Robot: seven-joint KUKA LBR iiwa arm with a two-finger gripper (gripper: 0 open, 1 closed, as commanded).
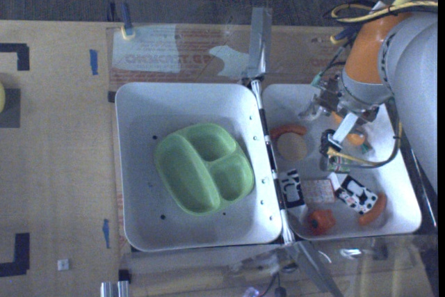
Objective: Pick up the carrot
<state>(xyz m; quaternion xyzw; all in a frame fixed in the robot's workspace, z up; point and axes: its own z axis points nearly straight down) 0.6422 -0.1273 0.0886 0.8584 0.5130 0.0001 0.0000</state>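
Note:
In the right bin (407,219), a small orange piece with a greenish end, which looks like the carrot (357,138), lies near the right wall. The arm partly hides it. My gripper (336,123) hangs over the upper middle of this bin, just left of that orange piece. Its wrist reaches in from the upper right. Nothing can be made out between the gripper and the carrot.
The right bin also holds a beige ball (292,147), a curved orange item (288,129), a black-and-white card (290,189), a pink block (318,190), a red-orange toy (321,220), a cow-patterned piece (357,195) and an orange sausage shape (374,211). A green divided plate (203,167) lies in the left bin (139,108).

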